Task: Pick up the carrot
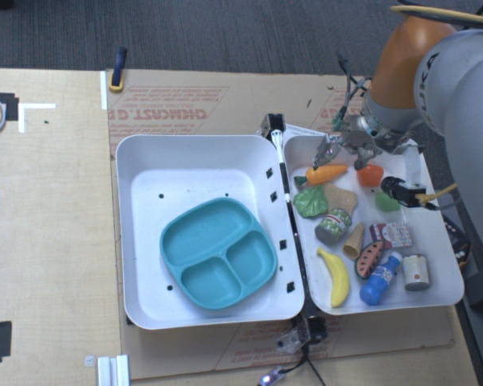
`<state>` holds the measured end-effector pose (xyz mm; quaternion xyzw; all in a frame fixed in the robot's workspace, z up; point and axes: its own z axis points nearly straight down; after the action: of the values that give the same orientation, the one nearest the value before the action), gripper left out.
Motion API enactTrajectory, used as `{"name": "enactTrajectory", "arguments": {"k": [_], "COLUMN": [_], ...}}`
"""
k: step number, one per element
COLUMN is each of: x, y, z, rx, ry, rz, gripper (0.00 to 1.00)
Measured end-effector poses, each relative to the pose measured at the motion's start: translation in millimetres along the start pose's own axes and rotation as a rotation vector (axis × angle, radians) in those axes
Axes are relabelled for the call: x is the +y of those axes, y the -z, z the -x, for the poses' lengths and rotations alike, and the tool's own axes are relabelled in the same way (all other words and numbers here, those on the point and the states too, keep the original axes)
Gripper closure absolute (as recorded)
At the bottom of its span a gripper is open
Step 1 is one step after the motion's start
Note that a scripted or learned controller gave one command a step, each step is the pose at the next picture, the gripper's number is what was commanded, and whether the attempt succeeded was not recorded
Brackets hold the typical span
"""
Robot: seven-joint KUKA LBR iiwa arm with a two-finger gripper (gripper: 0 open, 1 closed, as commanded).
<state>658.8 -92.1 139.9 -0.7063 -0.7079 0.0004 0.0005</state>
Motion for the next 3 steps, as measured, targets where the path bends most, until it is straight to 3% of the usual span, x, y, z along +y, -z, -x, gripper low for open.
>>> {"name": "enactTrajectory", "arguments": {"k": [1, 2, 3], "x": [-4.3, -5.2, -4.6], "y": [-42.0, -31.9, -31.9], "z": [0.3, -1.8, -1.5], "rx": [0.0, 0.006, 0.004], "ry": [-0.003, -0.002, -0.002], "rz": [0.008, -0.001, 0.003], "gripper": [0.0, 1.0, 0.0]}}
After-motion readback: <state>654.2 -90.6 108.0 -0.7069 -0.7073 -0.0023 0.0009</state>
